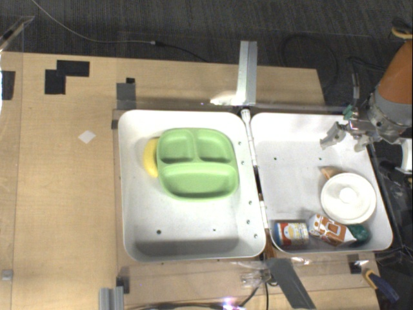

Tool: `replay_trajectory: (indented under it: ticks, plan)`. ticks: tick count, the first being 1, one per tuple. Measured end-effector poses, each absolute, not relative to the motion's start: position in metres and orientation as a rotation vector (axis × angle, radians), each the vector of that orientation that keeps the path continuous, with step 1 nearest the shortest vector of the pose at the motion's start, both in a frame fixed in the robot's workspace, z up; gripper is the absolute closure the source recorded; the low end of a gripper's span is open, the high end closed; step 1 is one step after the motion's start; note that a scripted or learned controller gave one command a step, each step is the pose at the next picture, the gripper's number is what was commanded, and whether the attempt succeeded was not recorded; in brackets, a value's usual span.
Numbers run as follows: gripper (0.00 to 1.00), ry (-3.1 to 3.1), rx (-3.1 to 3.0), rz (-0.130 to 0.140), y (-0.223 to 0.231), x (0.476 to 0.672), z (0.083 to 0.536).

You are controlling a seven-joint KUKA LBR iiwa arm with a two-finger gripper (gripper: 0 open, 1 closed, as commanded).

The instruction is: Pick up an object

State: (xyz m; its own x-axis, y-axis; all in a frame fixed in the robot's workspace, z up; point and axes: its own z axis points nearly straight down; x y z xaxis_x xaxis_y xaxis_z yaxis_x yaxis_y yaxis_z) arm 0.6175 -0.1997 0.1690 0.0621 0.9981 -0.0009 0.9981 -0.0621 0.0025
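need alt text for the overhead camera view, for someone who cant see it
A gripper hangs over the right bin's far right corner, holding nothing. That bin holds a white round lid, a small can and a brown packet along its near edge. The left bin holds a green divided plate partly covering a yellow object.

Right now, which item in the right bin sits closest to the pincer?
The white round lid, directly below the pincer along the right bin's right side. The small can and brown packet lie farther off, along the bin's near edge.
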Motion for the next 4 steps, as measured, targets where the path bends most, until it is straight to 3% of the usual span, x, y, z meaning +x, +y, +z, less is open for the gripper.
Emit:
replay_trajectory:
  ticks: [1, 2, 3, 4]
  plan:
    - [0.00, 2.143, 2.280, 0.012, -0.194, 0.585, 0.091]
    - [0.00, 2.260, 2.165, 0.007, -0.201, 0.514, 0.147]
    - [0.00, 2.344, 1.998, 0.034, -0.172, 0.504, 0.107]
    - [0.00, 2.478, 1.894, 0.025, -0.085, 0.525, 0.106]
